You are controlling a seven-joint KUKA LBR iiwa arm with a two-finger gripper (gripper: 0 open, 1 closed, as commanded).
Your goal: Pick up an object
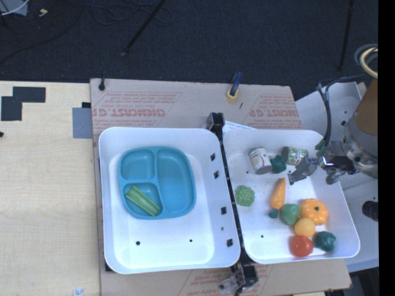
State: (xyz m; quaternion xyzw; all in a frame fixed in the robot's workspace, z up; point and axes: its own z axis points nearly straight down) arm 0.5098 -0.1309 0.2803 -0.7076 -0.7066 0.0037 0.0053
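Observation:
The right bin (pixel 345 227) holds several toy foods. A white can (pixel 259 160), a small teal piece (pixel 279 163) and a green-and-white can (pixel 296 155) lie at its far side. A broccoli (pixel 245 195) and a carrot (pixel 278 193) sit mid-bin. A green pepper (pixel 289 213), an orange pumpkin (pixel 314 211), a lemon (pixel 304 227), a tomato (pixel 301 245) and a dark green piece (pixel 325 240) cluster at the near right. My gripper (pixel 318 173) hangs over the bin's right part, just right of the green-and-white can, open with nothing between its fingers.
The left bin (pixel 117 239) carries a blue divided plate (pixel 173 177) with a green pod (pixel 142 200) in its near-left compartment. A black divider (pixel 225 190) joins the two bins. Cardboard (pixel 154 106) lies under them, with a yellow-and-blue clamp (pixel 234 86) at its far edge.

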